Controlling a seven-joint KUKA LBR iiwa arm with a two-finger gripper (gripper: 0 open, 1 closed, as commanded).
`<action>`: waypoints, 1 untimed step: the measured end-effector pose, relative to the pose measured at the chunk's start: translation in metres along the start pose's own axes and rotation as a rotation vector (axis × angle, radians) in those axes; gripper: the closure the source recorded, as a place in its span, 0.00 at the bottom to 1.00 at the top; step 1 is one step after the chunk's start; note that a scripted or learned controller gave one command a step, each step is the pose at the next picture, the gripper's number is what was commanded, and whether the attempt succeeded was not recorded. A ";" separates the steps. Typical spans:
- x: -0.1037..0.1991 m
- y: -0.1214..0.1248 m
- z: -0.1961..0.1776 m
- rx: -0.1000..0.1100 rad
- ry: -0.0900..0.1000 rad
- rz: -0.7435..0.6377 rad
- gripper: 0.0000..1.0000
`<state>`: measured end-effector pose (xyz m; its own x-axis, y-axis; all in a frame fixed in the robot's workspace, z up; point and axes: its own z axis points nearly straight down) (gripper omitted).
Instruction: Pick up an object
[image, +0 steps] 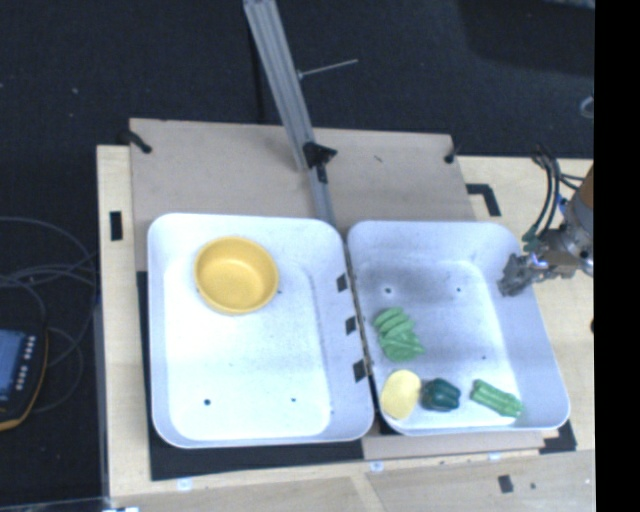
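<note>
Counting the contents: two white bins side by side. The left bin (250, 400) holds one yellow bowl (237, 275), upright in its far-left part. The right bin (450, 250) holds four items along its near half: one light green ridged vegetable (397, 334), one pale yellow round fruit (401, 393), one dark green pepper (440, 395), one green pod (496, 398). My gripper (515, 275) sits over the right bin's far-right rim, well apart from all four; nothing is seen between its tips.
</note>
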<state>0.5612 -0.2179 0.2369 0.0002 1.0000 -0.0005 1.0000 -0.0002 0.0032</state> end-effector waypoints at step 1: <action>0.052 -0.001 -0.009 0.001 0.001 -0.004 1.00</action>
<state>0.5597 -0.1662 0.2457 -0.0037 1.0000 0.0006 1.0000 0.0037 0.0021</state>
